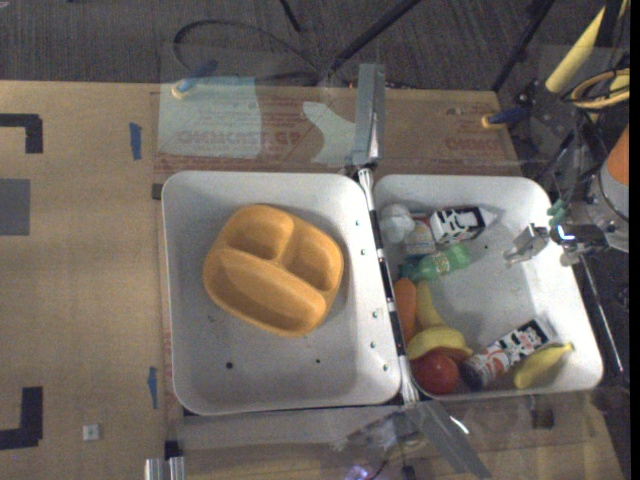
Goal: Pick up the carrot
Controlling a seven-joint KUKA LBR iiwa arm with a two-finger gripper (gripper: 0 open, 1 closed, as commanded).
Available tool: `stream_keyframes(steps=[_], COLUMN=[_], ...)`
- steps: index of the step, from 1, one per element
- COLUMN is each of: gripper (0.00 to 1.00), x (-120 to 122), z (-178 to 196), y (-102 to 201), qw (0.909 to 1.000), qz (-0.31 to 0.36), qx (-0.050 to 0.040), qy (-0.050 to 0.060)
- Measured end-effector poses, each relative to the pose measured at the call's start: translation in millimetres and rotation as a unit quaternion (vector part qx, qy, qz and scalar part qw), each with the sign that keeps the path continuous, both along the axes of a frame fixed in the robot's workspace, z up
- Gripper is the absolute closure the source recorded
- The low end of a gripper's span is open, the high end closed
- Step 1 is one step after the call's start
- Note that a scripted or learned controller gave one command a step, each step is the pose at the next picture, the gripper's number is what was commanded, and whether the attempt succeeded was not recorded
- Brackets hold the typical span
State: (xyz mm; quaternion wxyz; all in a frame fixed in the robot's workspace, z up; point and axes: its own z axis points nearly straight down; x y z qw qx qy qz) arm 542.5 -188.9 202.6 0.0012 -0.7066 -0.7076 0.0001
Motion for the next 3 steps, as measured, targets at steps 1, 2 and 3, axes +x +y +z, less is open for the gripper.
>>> stream_keyframes(steps=[1,2,3], gripper=[0.00,0.00,0.00], x=[3,82,113], z=[-117,-5,-83], y=[10,-26,65], qw=[0.9966,0.9990,0.9984], qz=[-0.082,0.045,0.056], qx=[-0.0013,-0.0024,-0.0020], qy=[-0.003,-0.004,-0.008])
